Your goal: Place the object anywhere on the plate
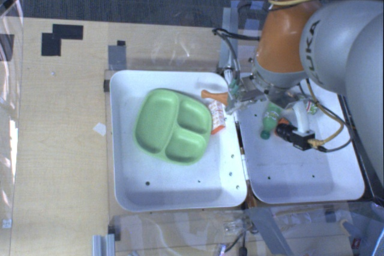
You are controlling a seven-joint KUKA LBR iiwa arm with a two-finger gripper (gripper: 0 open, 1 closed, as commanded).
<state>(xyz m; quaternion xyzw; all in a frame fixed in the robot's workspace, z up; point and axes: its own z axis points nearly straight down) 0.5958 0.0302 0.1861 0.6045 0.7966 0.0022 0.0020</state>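
Note:
A green divided plate (pixel 173 125) lies in the left bin (pixel 138 189), toward its upper middle. A white and orange packet (pixel 217 116) rests at the plate's right edge, partly over the rim. Just above it an orange piece (pixel 212 95) sticks out to the left. My gripper (pixel 231 98) hangs over the seam between the two bins, right beside the packet and the orange piece, under the orange-banded wrist. I cannot make out whether it grips either of them.
A small green bottle (pixel 269 122) lies in the right bin (pixel 312 183), close to the wrist. The arm covers that bin's upper part. The left bin's near half is bare white floor.

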